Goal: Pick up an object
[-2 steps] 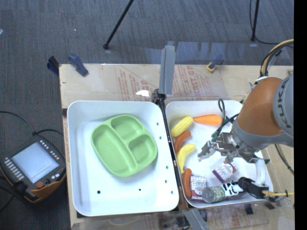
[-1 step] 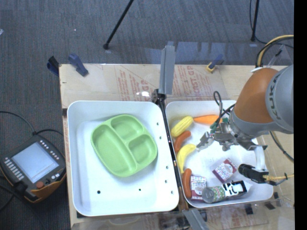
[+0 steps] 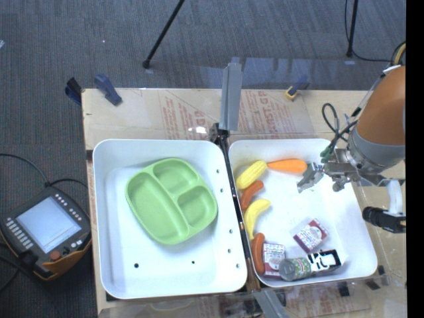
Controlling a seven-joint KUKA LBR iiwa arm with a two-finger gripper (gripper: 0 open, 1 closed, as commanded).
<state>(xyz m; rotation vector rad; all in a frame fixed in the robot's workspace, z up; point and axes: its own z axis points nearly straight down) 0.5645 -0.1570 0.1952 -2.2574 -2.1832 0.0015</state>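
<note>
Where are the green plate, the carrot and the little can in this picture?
green plate (image 3: pixel 171 200): camera view, on the ridge between its compartments.
carrot (image 3: pixel 287 166): camera view, mid-body.
can (image 3: pixel 295 268): camera view, on its side wall.

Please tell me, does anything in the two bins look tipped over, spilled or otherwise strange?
Nothing looks spilled or broken. The small round tin can lies on its side among cartons in the right white bin, and the green divided plastic plate sits turned at an angle in the left white bin.
</note>
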